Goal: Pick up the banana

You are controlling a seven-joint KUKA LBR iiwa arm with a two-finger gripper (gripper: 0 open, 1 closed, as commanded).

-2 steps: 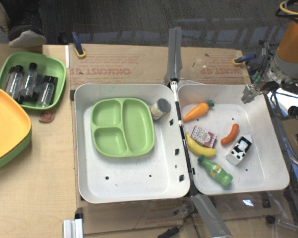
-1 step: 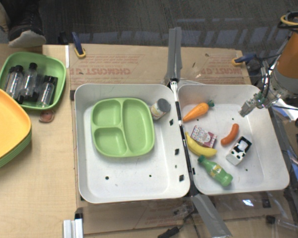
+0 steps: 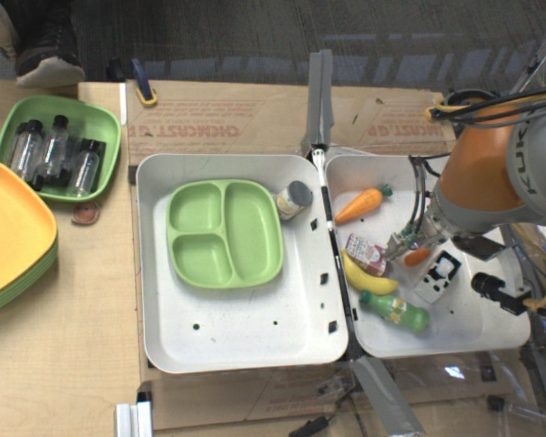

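Observation:
The yellow banana (image 3: 369,279) lies in the right bin (image 3: 478,340) near its left wall, curved, with one end under a pink packet (image 3: 366,251). My gripper (image 3: 406,244) hangs low over the right bin, just right of the packet and up and to the right of the banana, apart from it. A small red-orange thing (image 3: 418,255) shows right beside the gripper tip. The orange wrist band (image 3: 478,176) sits above it and hides part of the bin floor.
An orange carrot (image 3: 359,205) lies at the back of the right bin, and a green bottle (image 3: 396,310) lies just in front of the banana. The left bin (image 3: 150,271) holds a green divided plate (image 3: 226,233) and a small jar (image 3: 296,198). Off to the left are a green tray of vials (image 3: 59,148) and yellow plates (image 3: 9,235).

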